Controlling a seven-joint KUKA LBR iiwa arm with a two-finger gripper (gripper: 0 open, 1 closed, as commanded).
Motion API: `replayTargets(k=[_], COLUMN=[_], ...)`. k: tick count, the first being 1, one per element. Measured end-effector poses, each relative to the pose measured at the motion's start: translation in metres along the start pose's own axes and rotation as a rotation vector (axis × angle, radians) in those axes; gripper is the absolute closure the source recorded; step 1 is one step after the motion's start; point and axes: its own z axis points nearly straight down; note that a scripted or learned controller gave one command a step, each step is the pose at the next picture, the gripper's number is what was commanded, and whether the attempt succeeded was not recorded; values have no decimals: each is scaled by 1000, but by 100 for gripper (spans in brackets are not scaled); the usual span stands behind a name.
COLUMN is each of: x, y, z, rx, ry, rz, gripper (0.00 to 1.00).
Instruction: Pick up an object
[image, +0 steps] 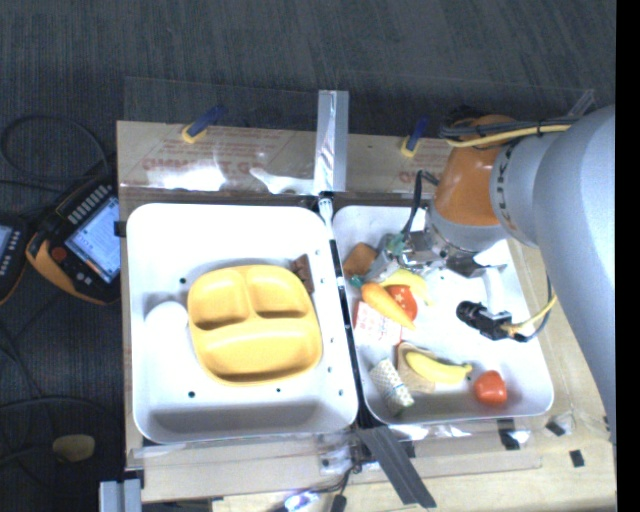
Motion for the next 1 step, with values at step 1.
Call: replayTargets(k=[1], x=[-20], y=[18], z=[-67], rx=[10], ry=[6], rz=[-33], gripper=[0])
